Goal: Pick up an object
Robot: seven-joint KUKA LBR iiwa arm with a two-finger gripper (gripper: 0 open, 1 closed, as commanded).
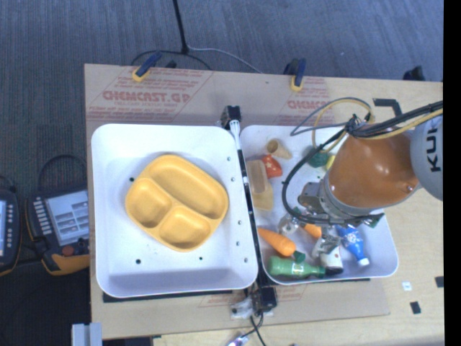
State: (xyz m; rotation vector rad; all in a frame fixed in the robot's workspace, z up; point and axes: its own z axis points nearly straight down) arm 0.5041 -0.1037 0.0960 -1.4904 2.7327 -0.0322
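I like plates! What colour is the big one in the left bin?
Yellow. The plate shows in the camera view.

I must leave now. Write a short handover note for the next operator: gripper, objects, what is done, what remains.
Gripper: low in the right bin, over the toys; whether it is open or shut cannot be judged, and nothing is seen held.
Objects: carrot and green bottle at the bin's near side, blue tube near the gripper.
Left bin: yellow plate.
Done: arm is over the objects.
Left: grasp one and lift.
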